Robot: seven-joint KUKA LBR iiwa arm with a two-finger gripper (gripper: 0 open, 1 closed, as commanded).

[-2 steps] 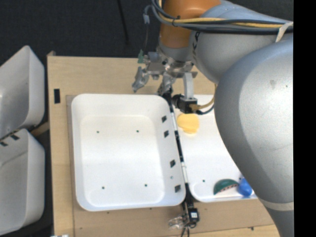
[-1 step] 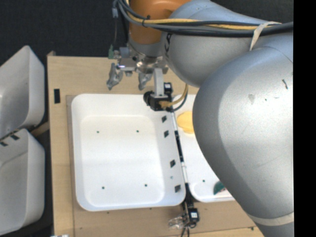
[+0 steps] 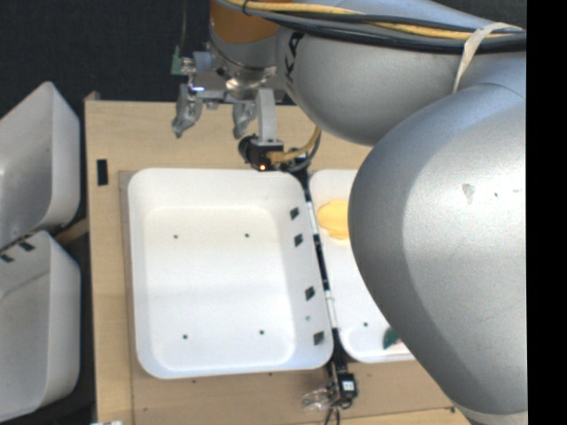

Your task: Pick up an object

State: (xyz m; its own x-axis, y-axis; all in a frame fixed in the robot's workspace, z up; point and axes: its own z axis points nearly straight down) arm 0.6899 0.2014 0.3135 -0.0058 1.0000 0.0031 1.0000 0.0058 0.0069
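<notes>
Green shows at the near edge of the right bin [image 3: 354, 348], a small object [image 3: 391, 337] mostly hidden under the arm's grey bulk; what it is I cannot tell. Farther back in that bin, against the divider, lies a yellow rounded object [image 3: 335, 219], half covered. The left bin [image 3: 142, 237], beside it, shows bare white floor. Beyond both bins' far rims hangs the gripper [image 3: 211, 124], fingers spread apart and gripping nothing. The yellow object lies nearer the camera and rightward from the gripper, across the divider.
</notes>
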